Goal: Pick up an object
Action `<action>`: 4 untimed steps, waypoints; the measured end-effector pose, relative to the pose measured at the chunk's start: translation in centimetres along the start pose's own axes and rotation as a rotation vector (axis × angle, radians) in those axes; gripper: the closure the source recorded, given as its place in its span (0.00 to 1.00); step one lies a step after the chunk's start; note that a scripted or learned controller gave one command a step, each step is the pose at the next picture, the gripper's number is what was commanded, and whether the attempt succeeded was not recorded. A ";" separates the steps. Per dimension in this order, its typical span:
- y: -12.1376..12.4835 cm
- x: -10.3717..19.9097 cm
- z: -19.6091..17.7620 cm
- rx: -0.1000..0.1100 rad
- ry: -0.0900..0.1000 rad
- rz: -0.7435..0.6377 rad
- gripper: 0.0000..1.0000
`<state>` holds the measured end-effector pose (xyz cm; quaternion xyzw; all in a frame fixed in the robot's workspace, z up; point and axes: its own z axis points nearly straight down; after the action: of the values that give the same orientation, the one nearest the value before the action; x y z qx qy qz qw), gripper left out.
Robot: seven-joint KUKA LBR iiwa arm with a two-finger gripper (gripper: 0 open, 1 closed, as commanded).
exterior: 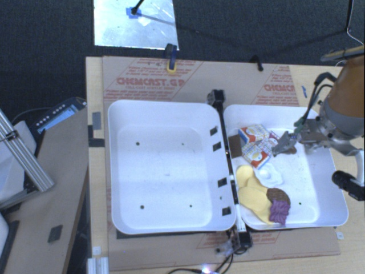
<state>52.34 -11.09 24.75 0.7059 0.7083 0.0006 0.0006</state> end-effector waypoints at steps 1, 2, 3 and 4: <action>1.2 -1.6 17.0 0.005 0.000 0.004 0.00; 7.6 1.8 16.2 -0.005 0.000 -0.006 0.00; 7.4 1.5 15.2 -0.002 0.000 -0.001 1.00; 4.7 2.6 10.5 0.000 0.001 0.003 1.00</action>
<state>57.04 -8.48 14.21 0.7069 0.7073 0.0009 0.0001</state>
